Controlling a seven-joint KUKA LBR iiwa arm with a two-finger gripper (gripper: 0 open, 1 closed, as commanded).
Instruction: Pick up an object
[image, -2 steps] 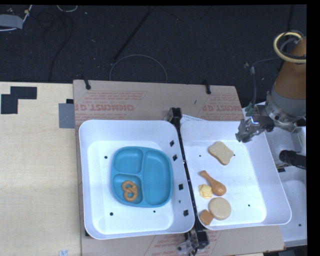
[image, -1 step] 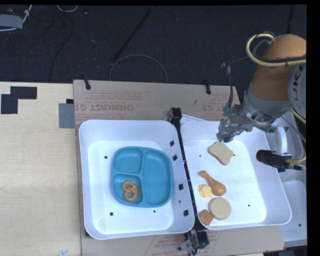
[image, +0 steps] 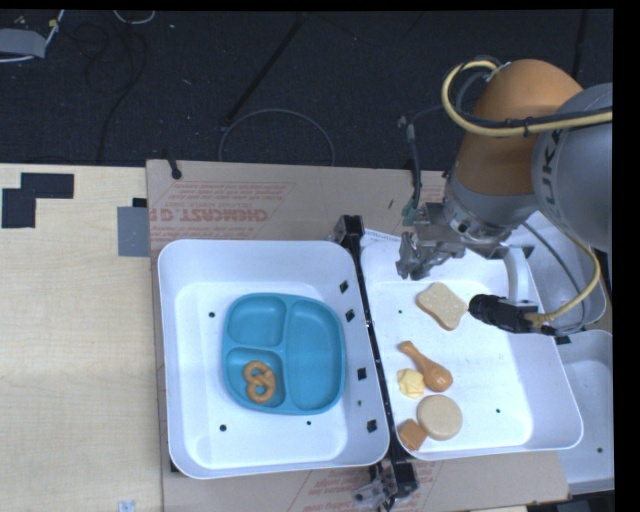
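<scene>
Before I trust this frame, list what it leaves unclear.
- Gripper: small and dark in the camera view above the right bin; its fingers blur together, so open or shut cannot be told, nor whether it touches the bin floor.
- Arm: cut off by the view's right side.
- Yellow piece: too small to identify, partly tucked against the drumstick.
- Tan piece: partly covered by the round bun.

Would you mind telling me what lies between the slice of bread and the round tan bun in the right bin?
In the camera view, a brown drumstick lies between the pale bread slice and the round tan bun.
</scene>
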